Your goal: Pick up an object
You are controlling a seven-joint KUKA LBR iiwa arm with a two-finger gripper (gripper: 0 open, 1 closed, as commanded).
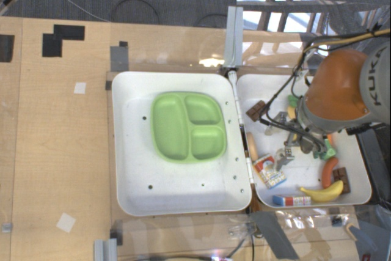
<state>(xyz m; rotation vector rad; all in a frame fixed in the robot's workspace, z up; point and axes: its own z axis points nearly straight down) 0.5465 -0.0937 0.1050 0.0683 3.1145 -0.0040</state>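
Note:
My gripper (285, 157) hangs low in the right bin (360, 192), below the orange wrist band (335, 85). It is just above and to the right of a red, white and blue packet (269, 172). Around it lie a banana (322, 193), a red sausage (329, 169), a brown block (340, 176), a small white tube (292, 200), a brown chocolate piece (255, 110) and a wooden stick (250, 147). I see nothing lifted off the bin floor.
The left bin (131, 192) holds a green divided plate (187, 126). Green (330, 150) and yellow (292, 112) items lie partly hidden under the arm. A ridge where the two bins meet (242, 143) runs between them.

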